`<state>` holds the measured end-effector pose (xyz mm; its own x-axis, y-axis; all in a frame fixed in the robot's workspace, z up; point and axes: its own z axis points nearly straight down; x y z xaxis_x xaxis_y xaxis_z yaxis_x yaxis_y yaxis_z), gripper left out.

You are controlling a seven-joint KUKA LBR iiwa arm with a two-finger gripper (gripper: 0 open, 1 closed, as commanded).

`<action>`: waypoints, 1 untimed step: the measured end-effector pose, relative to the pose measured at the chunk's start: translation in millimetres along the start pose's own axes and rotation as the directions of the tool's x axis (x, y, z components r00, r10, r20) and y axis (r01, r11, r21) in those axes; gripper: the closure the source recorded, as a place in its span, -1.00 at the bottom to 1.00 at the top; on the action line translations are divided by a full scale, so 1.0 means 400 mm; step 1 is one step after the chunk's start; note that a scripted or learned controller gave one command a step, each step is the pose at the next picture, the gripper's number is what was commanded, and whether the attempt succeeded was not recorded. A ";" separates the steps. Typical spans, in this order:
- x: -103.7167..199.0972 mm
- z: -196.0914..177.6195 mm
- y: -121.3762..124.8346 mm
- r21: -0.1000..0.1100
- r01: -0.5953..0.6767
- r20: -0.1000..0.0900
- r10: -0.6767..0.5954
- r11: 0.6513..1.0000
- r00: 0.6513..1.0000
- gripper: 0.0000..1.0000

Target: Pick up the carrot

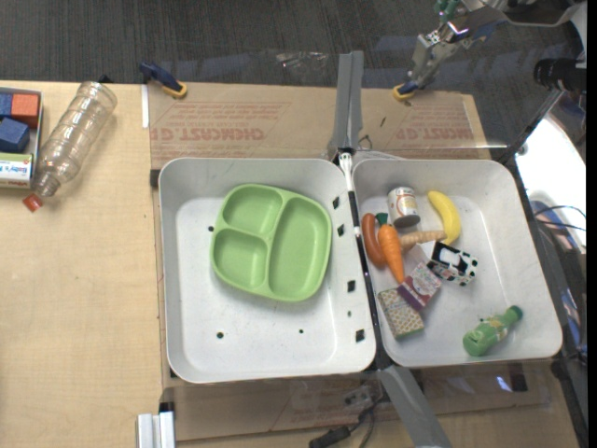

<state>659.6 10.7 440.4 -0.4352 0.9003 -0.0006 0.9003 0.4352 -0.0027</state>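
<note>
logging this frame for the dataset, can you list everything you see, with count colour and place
bins: 2, white, side by side on the bench
plate: 1, green, three sections, left bin
carrot: 1, orange, right bin, left side
banana: 1, yellow, right bin, top
can: 1, silver, beside the banana
bottle: 1, green, right bin, lower right
plastic bottle: 1, clear, red cap, bench at left
blocks: blue and red, far left edge
claw: 1, grey, above the bench, behind the right bin
</note>
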 end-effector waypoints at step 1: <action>-0.214 -0.001 -0.105 -0.001 -0.084 0.001 0.084 0.996 0.996 1.00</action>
<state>659.1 -84.4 440.8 -0.3578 0.9338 -0.0022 0.9338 0.3578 -0.0017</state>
